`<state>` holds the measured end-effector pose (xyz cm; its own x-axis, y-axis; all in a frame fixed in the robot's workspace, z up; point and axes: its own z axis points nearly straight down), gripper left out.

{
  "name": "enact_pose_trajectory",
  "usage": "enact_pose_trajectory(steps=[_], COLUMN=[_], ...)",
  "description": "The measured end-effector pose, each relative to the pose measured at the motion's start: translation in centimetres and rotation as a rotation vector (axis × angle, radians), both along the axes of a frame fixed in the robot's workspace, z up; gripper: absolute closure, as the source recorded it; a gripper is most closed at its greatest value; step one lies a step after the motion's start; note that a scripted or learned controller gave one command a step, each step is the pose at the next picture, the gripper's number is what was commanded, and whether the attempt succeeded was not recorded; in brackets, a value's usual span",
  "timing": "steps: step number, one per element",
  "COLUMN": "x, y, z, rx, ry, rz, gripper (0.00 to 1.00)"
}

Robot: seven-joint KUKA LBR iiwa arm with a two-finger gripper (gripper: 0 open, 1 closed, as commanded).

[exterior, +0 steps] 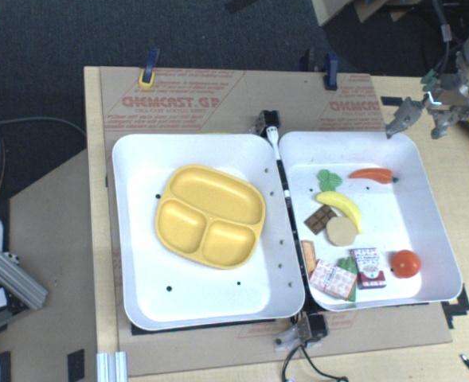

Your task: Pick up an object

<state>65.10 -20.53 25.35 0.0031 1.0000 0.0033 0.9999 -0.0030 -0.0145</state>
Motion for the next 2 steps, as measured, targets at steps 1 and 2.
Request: enact_pose_trajectory(steps=[1,2], x=[0.2,0.7], y=[0.1,-0.4], z=[0.9,-5.1], rx=[-0.003,-0.002], ry=[-0.014,-0.009], rz=[0.003,0.003], gripper=[0.00,0.00])
